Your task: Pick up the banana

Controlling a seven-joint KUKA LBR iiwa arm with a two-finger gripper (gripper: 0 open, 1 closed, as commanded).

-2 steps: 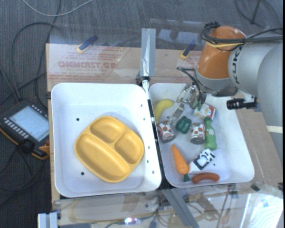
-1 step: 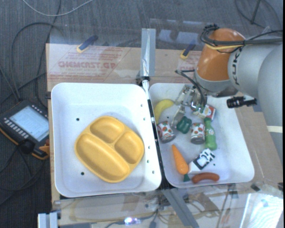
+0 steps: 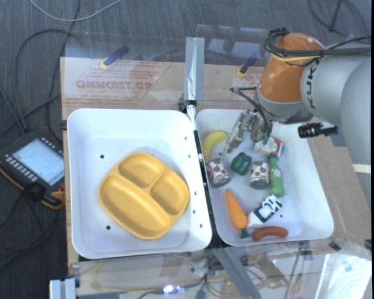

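Gripper [image 3: 244, 131] fingers are hanging apart, I'm seeing nothing between them; banana [image 3: 212, 143] is lying just left of them in the right bin [image 3: 311, 185].

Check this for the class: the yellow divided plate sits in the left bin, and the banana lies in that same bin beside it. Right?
Not quite. The camera view shows the yellow divided plate in the left bin, but the banana lies in the right bin, near its upper left corner.

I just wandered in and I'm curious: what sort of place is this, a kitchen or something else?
Probably a robotics lab, not a kitchen: a grey and orange robot arm reaches over two white bins, one full of toy food such as a banana, and a handheld controller lies nearby.
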